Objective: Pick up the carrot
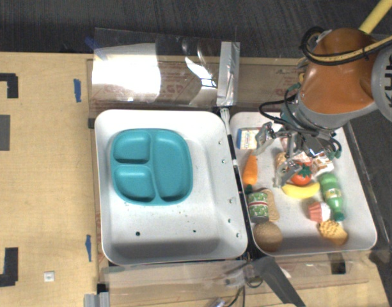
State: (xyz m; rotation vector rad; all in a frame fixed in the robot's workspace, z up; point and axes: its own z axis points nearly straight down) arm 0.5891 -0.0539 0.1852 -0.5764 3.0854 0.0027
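Jaws of the gripper (291, 151) point down into the right bin (362, 200), but the metal parts and cables there are too tangled to tell if they are open or shut, and I cannot see any item between them. Directly under the jaws, and maybe touching them, lie a tomato (301, 178) and a banana (300, 190). To the left of the jaws, apart from them, the carrot (250, 169) lies close to the bin's left wall, its orange body upright in the view and green leaves at its lower end. Just below the carrot is a small can (259, 203), and lower still a brown round fruit (268, 234). Up and left of the jaws stands a small white and blue carton (247, 138). Down and right of them are a green bottle (330, 191), a red and white piece (318, 212) and a yellow-brown item (332, 231). Far left of the jaws, the left bin (208, 222) holds a teal divided plate (152, 165). Both bins rest on a light brown bench (36, 190); dark floor (151, 5) is seen beyond it.
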